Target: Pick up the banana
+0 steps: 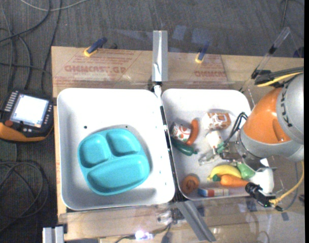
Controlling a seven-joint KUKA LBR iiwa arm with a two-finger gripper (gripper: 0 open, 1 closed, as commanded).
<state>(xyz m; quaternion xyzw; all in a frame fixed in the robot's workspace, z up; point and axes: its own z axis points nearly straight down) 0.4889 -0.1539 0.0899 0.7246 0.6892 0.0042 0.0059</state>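
The yellow banana (223, 171) lies near the front of the right bin (205, 96), curved, with an orange carrot (232, 181) right against its near side and a green item (245, 172) at its right end. My gripper (213, 155) hangs low over the bin just behind and left of the banana, beside a small white object (214, 137). Nothing visibly sits in its grasp. The grey arm with its orange band (266, 124) comes in from the right and covers the bin's right part.
The right bin also holds a red-and-white can (182, 131), a red sausage (194, 130), a green pepper (184, 147), a brown packet (220, 119), a brown ball (191, 181) and a red-blue tube (214, 192). A blue divided plate (114, 159) lies in the left bin (68, 115).
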